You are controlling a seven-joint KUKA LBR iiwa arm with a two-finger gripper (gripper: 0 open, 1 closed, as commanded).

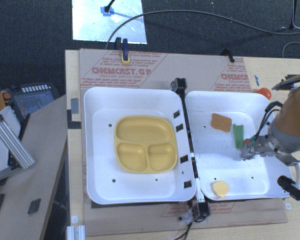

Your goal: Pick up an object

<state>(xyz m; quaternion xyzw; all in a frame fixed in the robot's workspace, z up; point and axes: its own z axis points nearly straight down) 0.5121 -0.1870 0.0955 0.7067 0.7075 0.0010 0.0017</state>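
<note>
Left bin (97, 134): yellow divided tray (142, 144) sits flat in the middle, well clear of the arm; probably not the target this try.

Right bin (202, 114): three small candidates. Brown flat piece (221, 122) at the far side, green block (238, 136) just right of it, lying lengthwise near-to-far, and a pale yellow round piece (220, 188) alone at the near edge.

Gripper (247, 151) reaches in from the right, low over the right bin, tip just beside the near end of the green block. Can't tell whether it touches it. Can't tell the tool's state either; the tip is too small and blurred to read. Nothing visibly held.

Judgement: the green block is the likely pick, since the tip is closest to it. It looks aimed at the block's end rather than its middle, so a grab here could slip off or nudge it toward the brown piece.
</note>
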